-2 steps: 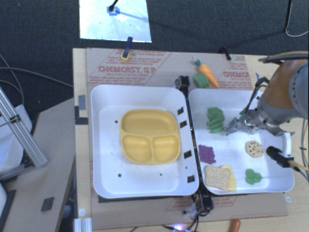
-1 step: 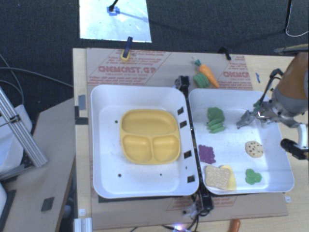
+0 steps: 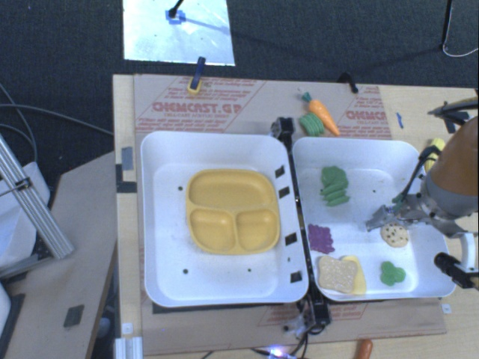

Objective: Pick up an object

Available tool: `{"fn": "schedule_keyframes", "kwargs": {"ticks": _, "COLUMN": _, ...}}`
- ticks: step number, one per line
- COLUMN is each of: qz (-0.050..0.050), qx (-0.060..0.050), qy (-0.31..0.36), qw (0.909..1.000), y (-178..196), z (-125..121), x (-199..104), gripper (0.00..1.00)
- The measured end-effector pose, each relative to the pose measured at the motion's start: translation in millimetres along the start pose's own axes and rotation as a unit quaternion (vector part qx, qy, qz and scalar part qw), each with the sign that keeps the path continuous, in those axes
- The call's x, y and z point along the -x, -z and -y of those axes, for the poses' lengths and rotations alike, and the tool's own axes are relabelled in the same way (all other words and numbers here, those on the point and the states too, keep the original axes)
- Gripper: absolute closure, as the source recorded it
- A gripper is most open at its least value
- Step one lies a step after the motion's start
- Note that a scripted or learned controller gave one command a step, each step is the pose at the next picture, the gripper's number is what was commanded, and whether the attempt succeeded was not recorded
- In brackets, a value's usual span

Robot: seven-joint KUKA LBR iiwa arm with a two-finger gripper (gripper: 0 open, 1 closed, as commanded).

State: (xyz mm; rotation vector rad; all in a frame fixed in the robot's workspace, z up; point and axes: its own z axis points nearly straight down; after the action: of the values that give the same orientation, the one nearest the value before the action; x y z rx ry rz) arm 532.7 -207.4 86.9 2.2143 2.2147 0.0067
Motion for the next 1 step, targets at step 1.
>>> {"fn": "schedule_keyframes", "kwargs": {"ticks": 1, "qz": -0.002, "qx": 0.004, "qy": 0.007, "qw": 1.0, "y": 115.0, "z": -64.4, "x": -74.8, "gripper": 0.0}}
